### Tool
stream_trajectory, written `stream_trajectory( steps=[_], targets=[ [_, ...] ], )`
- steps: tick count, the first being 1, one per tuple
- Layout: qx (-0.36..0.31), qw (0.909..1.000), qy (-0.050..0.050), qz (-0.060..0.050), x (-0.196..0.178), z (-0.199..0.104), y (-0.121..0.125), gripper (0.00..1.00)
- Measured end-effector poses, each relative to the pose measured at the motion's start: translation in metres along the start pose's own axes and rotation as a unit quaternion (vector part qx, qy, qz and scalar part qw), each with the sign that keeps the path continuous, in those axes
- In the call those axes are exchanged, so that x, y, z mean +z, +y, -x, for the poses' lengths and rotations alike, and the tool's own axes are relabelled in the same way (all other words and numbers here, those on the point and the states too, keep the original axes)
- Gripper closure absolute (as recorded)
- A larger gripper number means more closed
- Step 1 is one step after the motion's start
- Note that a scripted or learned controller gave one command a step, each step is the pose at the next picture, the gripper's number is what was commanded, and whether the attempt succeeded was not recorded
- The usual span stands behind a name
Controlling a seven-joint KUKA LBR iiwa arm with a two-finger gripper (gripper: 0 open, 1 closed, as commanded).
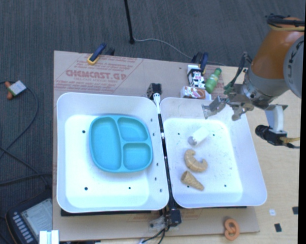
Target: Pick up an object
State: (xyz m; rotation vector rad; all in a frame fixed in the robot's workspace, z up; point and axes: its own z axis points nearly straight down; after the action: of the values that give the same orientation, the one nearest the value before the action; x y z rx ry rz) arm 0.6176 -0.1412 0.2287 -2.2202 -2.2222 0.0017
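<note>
Lowest in the right bin [252,162] lies a cone [192,180], then a croissant [195,161] and a white cylinder [199,135]. Upper right, the gripper [224,109] hangs spread and empty; it should centre over one piece before descending.

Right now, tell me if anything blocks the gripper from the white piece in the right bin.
Nothing visible does. The gripper hangs over the right bin's far edge, and the white piece lies on bare floor below it, apart from the two tan pieces.
</note>
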Motion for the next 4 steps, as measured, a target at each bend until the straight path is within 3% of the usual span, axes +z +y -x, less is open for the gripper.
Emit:
stream_trajectory(
  steps=[1, 2, 3, 4],
  targets=[
    [0.0, 1.0, 0.001, -0.002, 0.133, -0.045, -0.102, 0.0],
    [0.001, 1.0, 0.001, -0.002, 0.123, -0.045, -0.102, 1.0],
    [0.001, 1.0, -0.001, 0.001, 0.085, -0.008, -0.051, 1.0],
    [0.0, 1.0, 0.0, 0.0, 0.054, -0.021, -0.064, 1.0]
  ],
)
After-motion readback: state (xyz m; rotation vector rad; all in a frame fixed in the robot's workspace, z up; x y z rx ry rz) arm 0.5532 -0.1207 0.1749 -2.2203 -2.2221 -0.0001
